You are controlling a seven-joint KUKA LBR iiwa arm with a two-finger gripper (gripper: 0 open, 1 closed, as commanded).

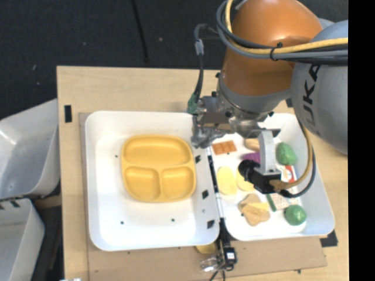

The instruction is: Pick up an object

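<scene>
Checking camera view: where's the gripper (202,134) relative to the yellow divided tray (158,167)? — ana

Just off the tray's far right corner, over the seam between the left bin (105,157) and the right bin (316,206). The grey arm (328,98) with the orange band drops onto it from the right. — raj

Open or shut? Holding anything? — ana

Can't tell how wide it is, the wrist hardware blocks the view. Nothing visibly gripped. — raj

Pick candidates? — ana

All to the right of the tray, in the right bin.
- Brown cracker-like square (224,148): closest to the tray's far right corner, just beside the gripper.
- Pale yellow oval (227,180): level with the tray's middle, near the seam.
- Tan bread-like chunk (255,209): right of the tray's near corner.
- Purple piece (252,157): past the cracker, partly hidden.
- Green lump (286,154) and green ball (295,214): farthest from the tray, well apart from each other.

The tray itself lies flat in the left bin, three compartments facing up. — raj
</scene>
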